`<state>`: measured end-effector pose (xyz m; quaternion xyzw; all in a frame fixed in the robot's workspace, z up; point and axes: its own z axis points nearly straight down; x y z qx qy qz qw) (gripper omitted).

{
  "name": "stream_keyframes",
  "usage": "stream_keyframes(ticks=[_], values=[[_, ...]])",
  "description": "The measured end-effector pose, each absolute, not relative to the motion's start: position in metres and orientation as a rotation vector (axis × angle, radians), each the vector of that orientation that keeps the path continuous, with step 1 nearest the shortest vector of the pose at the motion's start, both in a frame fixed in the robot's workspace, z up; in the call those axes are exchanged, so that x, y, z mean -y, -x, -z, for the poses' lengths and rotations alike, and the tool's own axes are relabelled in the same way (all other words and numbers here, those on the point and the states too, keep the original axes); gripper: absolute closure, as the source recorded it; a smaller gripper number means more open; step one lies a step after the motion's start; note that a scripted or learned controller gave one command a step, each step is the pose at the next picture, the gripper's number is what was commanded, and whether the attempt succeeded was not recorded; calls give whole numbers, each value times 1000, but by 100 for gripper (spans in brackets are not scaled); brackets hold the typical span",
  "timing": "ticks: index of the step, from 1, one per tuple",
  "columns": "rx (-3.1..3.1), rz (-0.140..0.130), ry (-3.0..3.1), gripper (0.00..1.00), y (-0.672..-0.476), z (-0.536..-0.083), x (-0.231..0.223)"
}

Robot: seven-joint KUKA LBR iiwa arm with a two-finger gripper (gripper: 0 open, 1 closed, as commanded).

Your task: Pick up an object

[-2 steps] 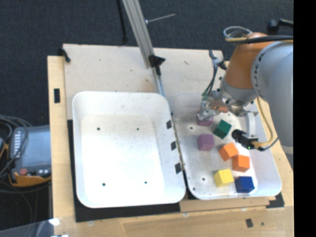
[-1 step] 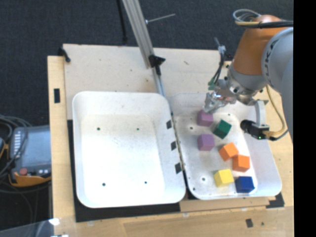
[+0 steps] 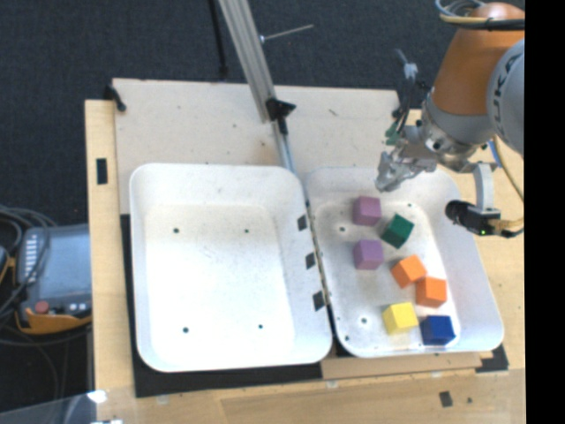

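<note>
Seven blocks in right bin, end effector above; no legible text.

From my console: both white bins look smooth plastic, faintly glossy (left one speckled with dark specks). Bench reads matt pale wood board. Slanted rail ribbed bare metal. Cubes matt, solid-coloured. Floor dark, rough-textured.
</note>
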<state>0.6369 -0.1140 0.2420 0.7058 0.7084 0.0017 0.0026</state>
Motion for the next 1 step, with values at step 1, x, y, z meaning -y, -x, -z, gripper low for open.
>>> stream_keyframes(ticks=[1], values=[[-2226,-4,-2212,100,-638,-264,115]])
